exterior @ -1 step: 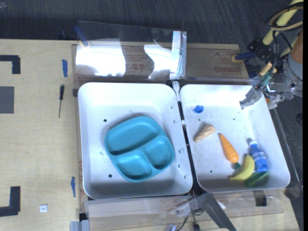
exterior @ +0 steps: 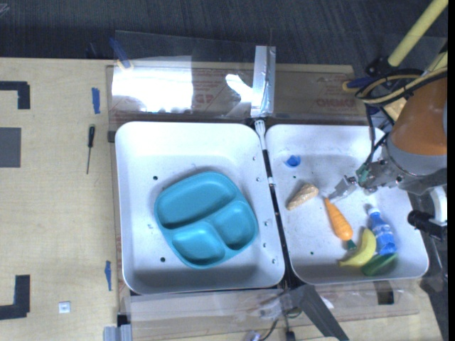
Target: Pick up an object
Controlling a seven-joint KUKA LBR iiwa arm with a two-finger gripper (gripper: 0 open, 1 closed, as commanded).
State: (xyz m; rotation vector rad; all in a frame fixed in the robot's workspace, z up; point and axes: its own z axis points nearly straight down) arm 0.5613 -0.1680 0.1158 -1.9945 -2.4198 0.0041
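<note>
End effector [exterior: 343,187] hung over the right white bin [exterior: 313,251] beside the orange toy carrot [exterior: 339,219], and I cannot tell its state.

The pale wooden counter [exterior: 50,212] carries two shallow white bins side by side — the left bin [exterior: 135,190] and the right bin [exterior: 313,254], touching along their inner rims. A screwdriver [exterior: 90,146] lies on the counter left of them — near blue tape strips [exterior: 96,99].
</note>
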